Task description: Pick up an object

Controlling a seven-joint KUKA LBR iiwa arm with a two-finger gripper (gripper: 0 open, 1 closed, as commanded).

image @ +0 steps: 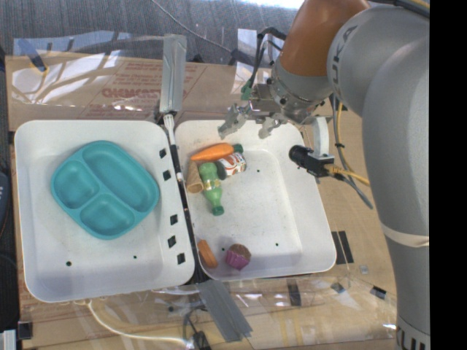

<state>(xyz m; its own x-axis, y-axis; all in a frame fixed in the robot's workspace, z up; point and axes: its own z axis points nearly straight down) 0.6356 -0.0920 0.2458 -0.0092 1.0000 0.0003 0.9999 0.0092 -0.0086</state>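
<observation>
In the right shallow white plastic bin (292,228), toward its far left corner, a smooth orange plastic carrot (212,152) lies with its long axis running left to right, its green end pointing right. A green plastic bottle (211,187) lies just near of it. The end effector (249,125) hangs over the far rim, fingers apart, nothing between them. Brown cardboard (109,86) covers the surface beyond.

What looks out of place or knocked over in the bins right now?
Nothing looks spilled or damaged. In the right bin, the green bottle lies on its side, crowded against the carrot and a small can. The gripper hovers open above them.
</observation>
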